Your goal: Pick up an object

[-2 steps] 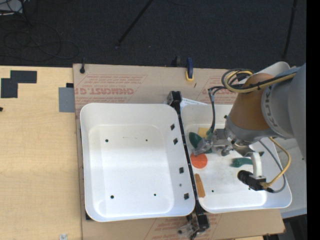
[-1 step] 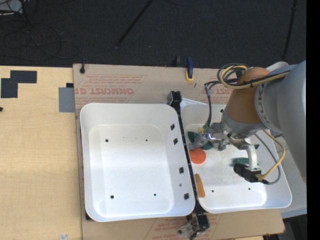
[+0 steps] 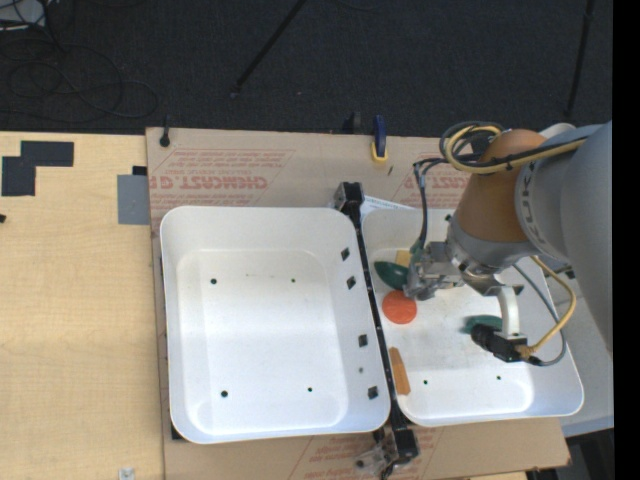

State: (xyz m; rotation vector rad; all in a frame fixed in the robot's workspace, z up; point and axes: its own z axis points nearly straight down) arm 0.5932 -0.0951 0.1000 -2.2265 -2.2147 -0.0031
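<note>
We are seeing a flat tan wooden stick (image 3: pixel 399 371) lying by the right white bin's (image 3: pixel 560 400) left wall, then a round orange ball (image 3: pixel 401 310). The gripper (image 3: pixel 415 285) is hovering just above it; whether it is gripping we cannot tell.

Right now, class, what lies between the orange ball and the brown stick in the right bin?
Nothing: in the camera view, bare white bin floor separates the orange ball from the brown stick.
</note>
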